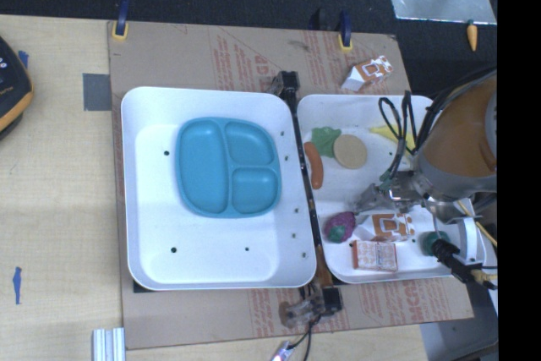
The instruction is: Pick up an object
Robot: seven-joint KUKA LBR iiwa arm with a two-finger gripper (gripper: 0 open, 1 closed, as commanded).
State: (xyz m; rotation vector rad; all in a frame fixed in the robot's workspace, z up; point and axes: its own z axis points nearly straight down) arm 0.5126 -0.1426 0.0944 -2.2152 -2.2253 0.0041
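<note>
1. Tabletop [59, 207] of pale wood carries a brown cardboard sheet [211, 55], and on that sheet sit 2 shallow white bins side by side.
2. The left bin [144, 266] holds a light blue divided plate [228, 166] with 3 compartments, lying flat near the bin's upper middle.
3. The right bin [325, 262] holds several small things: a green piece [325, 137] near its upper left, a round tan disc [350, 151] just beside it, and an orange carrot-like stick [314, 165] lying along the left wall.
4. A purple lump [340, 226] with a touch of green lies lower in the right bin, and a small red-and-white packet [374, 255] rests near the bin's front edge.
5. An orange-and-white carton [391, 225] lies between the purple lump and the arm, touching or nearly touching the metal parts of the gripper.
6. The gripper [390, 192] reaches in from the right, low over the right bin, just above that carton.
7. Whether the fingers are apart or together cannot be told; the grey metal there is too cluttered to read.
8. The arm [456, 139] shows its orange band at the right, with black cables looping over the bin's upper right.
9. Another small orange-and-white carton [368, 73] lies on the cardboard outside the bins, above the right one.
10. A yellow sliver [385, 132] shows under the cables.
</note>
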